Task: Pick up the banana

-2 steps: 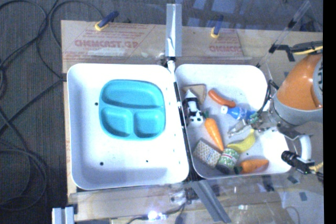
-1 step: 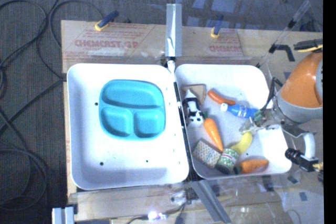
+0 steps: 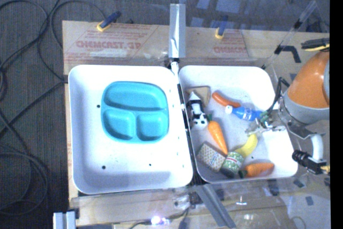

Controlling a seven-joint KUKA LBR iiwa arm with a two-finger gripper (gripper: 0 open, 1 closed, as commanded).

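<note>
Left bin [image 3: 80, 115] just holds the blue tray [image 3: 135, 111]; your banana [image 3: 247, 144] sits in the right bin [image 3: 268, 80], wedged between an orange carrot [image 3: 217, 135] and the gripper [image 3: 262, 124]; can't tell its opening, so drop straight down, avoiding the green can [image 3: 232, 163].

Even overhead light, fairly bright; white bins [image 3: 128, 169] near blown out w/ mild glare. Soft shadow along left bin's lower wall, well away from gripper [image 3: 263, 122]. Slightly soft focus overall, grainy dark floor [image 3: 32, 35].
</note>
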